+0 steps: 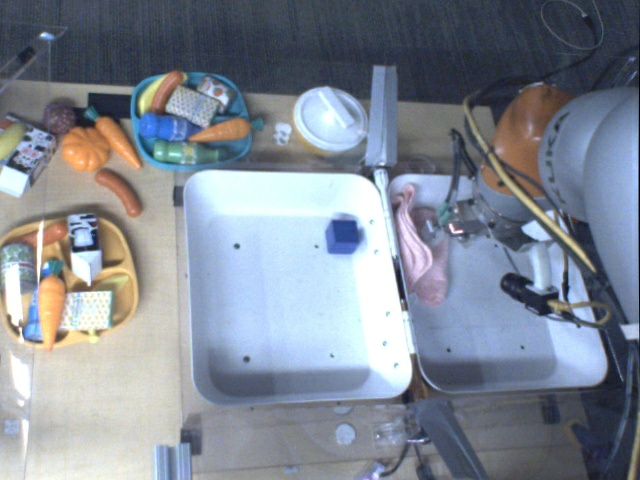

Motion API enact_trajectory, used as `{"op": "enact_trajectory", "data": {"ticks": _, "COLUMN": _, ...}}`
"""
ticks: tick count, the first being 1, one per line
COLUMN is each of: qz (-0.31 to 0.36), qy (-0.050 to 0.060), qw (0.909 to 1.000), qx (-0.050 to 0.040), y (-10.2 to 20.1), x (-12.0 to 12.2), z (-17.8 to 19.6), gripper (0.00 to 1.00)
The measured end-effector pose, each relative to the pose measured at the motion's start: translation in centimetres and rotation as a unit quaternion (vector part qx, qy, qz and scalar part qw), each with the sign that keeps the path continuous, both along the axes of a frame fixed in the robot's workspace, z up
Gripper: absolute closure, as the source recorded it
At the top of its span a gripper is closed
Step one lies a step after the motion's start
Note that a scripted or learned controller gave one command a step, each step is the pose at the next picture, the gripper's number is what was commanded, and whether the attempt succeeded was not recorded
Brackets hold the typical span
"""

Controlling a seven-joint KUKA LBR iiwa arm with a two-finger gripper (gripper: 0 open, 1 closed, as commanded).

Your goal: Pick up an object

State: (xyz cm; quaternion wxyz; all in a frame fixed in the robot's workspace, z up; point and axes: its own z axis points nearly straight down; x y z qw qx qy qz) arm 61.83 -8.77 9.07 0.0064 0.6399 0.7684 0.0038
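One candidate, a pink cloth (pixel 418 250), lay bunched against the right bin's (pixel 500 368) left wall just left of the gripper (pixel 447 223), whose grip state I couldn't tell, with a blue block (pixel 343 235) farther left.

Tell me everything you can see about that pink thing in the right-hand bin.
The pink cloth looks soft and limp, like crumpled fabric. It lies in a long bunched strip along the left wall of the right bin, from near the top corner toward the middle. The end effector sits close beside its upper part; whether they touch is unclear.
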Motion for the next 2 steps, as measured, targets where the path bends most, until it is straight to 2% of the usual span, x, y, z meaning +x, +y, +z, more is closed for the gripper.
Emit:
{"op": "enact_trajectory", "data": {"ticks": 1, "qz": 0.001, "qy": -0.002, "qw": 1.0, "qx": 0.0011, "y": 0.1, "x": 0.2, "z": 1.1, "gripper": 1.0}}
{"op": "enact_trajectory", "data": {"ticks": 2, "qz": 0.137, "qy": 0.004, "qw": 0.9906, "qx": -0.0009, "y": 1.8, "x": 5.2, "z": 9.5, "gripper": 1.0}}
